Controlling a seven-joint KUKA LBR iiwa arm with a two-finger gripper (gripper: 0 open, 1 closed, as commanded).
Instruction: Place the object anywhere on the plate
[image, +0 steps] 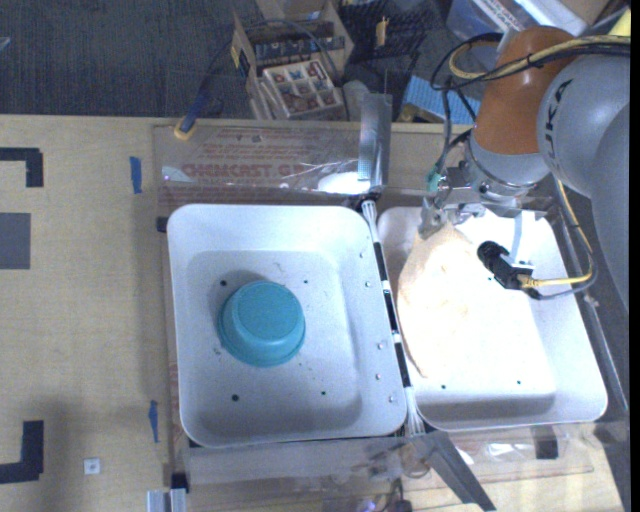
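A teal round plate (262, 322) lies in the middle of the left bin (190, 250). A pale cream, brightly lit object (445, 295) lies in the left half of the right bin (570, 390), its top end pointing toward the back wall. My gripper (447, 218) hangs over the back left part of the right bin, right at the object's top end. The wrist body hides where it meets the object, so I cannot tell whether it touches or holds it.
A black cable fitting (503, 265) hangs off the wrist over the right bin. The two bins meet at a ridge (388, 300) between plate and object. Boxes and clutter (295, 70) stand behind the bench.
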